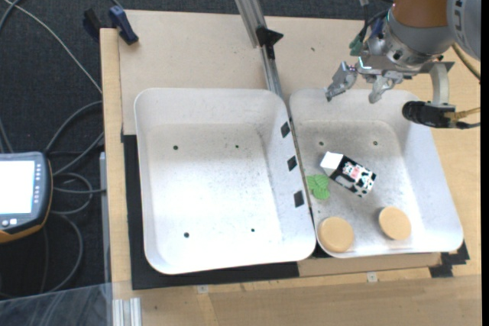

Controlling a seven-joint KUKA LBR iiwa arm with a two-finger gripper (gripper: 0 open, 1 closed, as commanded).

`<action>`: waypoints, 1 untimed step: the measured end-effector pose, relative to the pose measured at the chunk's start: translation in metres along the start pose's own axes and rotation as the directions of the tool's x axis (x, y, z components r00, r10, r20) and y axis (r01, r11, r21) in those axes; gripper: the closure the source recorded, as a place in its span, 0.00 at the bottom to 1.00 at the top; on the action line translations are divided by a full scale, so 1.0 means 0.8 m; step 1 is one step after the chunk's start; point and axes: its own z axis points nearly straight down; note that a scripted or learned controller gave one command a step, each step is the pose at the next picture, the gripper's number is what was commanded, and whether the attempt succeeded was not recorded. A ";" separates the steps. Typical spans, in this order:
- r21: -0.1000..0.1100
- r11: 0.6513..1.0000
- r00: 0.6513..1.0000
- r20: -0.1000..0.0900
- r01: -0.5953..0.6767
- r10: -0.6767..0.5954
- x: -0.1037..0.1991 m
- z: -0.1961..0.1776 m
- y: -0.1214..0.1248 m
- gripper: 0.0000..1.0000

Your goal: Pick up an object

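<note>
We hang our gripper [357, 85] above the far rim of the right bin [428, 164], its two fingers spread apart with nothing between them. The things we could take lie lower in that bin, well apart from the gripper: a small black-and-white box [350, 173] lying at a slant, a green scrap [318, 187] touching its near-left side, and two tan discs [336, 234] [395, 223] near the front wall. The left bin [153, 126] offers us nothing to pick

We judge the box the best choice. It looks light and stiff, likely card or plastic, with flat sides that should give the fingers a firm seat and little chance of slipping. We would close across its short width, with the fingers turned to match its slant, near the middle so it does not swing. The discs look flat and low, perhaps wood or cork, hard to get under and close to the wall. The green scrap looks thin and soft, and it may crumple or come along with the box
</note>
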 end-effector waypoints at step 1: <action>-0.004 1.000 1.000 0.001 0.000 0.000 0.000 -0.004 0.001 0.00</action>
